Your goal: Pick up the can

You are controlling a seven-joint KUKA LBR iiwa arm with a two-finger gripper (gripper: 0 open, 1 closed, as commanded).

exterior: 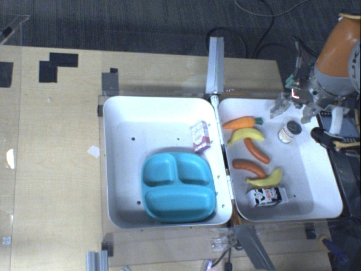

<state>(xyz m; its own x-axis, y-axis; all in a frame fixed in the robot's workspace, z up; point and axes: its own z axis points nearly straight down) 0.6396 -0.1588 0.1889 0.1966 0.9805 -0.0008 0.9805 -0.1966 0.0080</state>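
Light wood bench (56, 151), two white bins. Way left of the pincer sits the blue tray (177, 186) in the left bin (121, 151). The can (289, 131) lies in the right bin (321, 191), just below the gripper (293, 107), whose fingers are spread wide and empty. Risk as I see it: the can's lying on its side, so it could roll away toward the banana (246, 135).

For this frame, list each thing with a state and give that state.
gripper: open, above the right bin's far edge, holding nothing
can: in the right bin, not grasped
blue tray: flat in the left bin
small carton: leaning against the left bin's right wall
black-and-white carton: lying on its side
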